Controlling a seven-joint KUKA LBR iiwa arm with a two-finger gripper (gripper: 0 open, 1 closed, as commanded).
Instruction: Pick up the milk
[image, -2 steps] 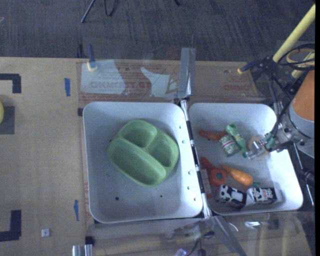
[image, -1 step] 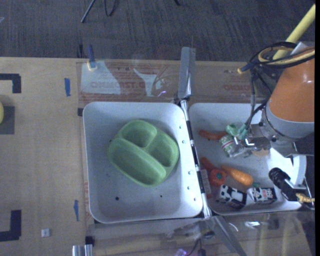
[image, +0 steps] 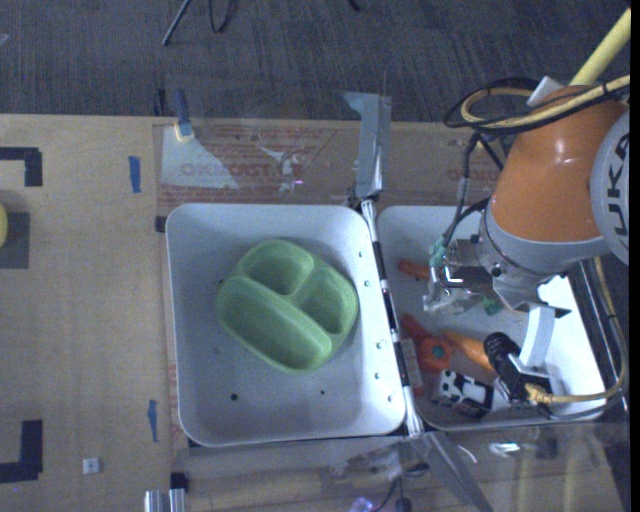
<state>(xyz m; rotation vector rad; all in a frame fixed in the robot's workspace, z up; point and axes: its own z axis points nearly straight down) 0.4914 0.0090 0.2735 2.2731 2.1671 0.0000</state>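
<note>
The milk (image: 462, 391), a small black-and-white carton, is lying at the right bin's (image: 580, 345) near edge, just beside an orange carrot-like toy (image: 455, 350); the left bin (image: 195, 380) is holding a green divided plate (image: 288, 303); the gripper (image: 447, 290) is hovering above the right bin, its opening impossible to tell beneath the arm (image: 555, 185).

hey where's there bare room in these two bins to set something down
The left white bin has bare floor along its near edge and left wall, around the green divided plate. The right white bin is crowded: orange carrot toys, a black-and-white milk carton and the arm's gripper take up its floor.
</note>
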